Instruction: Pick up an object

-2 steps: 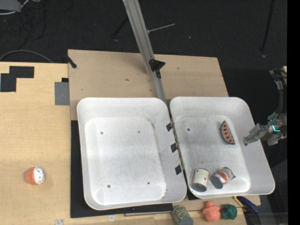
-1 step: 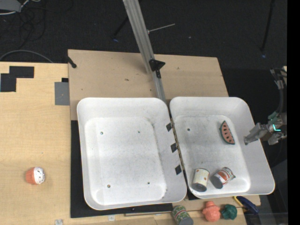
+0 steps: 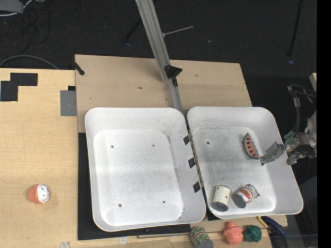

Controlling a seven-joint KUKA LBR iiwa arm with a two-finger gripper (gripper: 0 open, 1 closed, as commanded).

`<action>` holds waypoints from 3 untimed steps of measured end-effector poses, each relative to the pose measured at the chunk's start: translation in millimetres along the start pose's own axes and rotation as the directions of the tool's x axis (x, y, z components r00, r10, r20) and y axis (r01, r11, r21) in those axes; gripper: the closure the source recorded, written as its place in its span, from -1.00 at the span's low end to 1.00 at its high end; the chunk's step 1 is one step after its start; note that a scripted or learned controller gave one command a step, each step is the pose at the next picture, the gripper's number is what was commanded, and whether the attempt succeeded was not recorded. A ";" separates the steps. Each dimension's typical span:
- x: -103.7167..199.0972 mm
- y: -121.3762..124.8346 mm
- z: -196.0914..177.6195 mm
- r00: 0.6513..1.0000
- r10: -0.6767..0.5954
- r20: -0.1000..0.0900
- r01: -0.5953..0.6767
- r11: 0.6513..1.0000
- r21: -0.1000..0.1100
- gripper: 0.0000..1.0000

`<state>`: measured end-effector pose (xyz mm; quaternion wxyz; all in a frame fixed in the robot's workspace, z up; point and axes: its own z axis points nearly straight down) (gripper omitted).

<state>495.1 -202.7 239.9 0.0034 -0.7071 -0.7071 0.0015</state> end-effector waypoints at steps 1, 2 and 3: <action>-7.5 2.7 59.2 1.000 0.001 -0.001 -0.001 1.000 0.001 -1.00; -15.7 3.2 118.0 1.000 0.001 -0.001 -0.001 1.000 0.001 -1.00; -17.0 3.7 104.7 1.000 0.003 0.001 -0.003 1.000 -0.003 1.00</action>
